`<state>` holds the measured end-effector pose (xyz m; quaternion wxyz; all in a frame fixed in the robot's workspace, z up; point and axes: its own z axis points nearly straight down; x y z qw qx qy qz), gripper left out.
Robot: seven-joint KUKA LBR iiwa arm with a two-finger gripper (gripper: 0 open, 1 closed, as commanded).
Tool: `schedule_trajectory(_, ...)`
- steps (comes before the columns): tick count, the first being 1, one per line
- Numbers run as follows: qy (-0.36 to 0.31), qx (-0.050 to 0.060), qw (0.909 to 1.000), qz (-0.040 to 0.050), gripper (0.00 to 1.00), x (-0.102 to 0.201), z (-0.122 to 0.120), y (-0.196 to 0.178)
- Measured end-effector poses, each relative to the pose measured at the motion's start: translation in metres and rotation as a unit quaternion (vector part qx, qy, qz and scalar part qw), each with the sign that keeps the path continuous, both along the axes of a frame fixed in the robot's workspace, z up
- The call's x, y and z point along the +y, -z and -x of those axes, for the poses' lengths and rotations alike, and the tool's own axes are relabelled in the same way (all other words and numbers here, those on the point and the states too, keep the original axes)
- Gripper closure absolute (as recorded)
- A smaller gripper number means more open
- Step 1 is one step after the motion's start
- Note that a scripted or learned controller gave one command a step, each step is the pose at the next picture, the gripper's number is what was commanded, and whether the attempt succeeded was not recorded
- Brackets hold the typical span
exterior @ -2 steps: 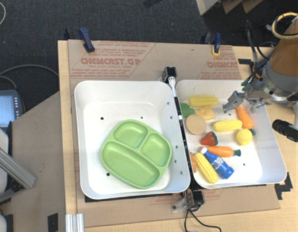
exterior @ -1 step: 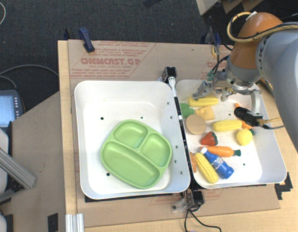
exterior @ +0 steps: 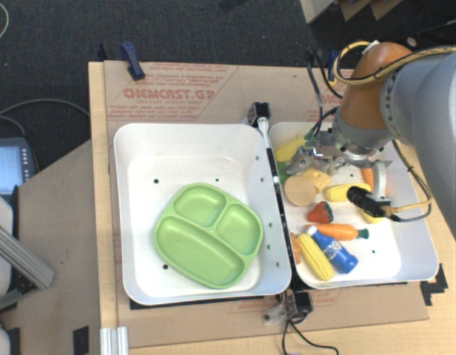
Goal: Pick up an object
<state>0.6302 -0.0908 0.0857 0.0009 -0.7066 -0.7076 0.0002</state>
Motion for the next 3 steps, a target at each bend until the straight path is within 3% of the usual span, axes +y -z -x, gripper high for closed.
schedule_trajectory(1, 0.002, 0.000, 1.0000, -0.0002, 0.00, -0.030, 0.022, 0.000)
schedule_trajectory(2, -0.002, 0.005, 1.0000, 0.0006, 0.00, -0.026, -0.029, 0.002)
schedule_trajectory(3, 0.000, 0.000, 1.0000, 0.0002, 0.00, -0.004, -0.008, 0.000)
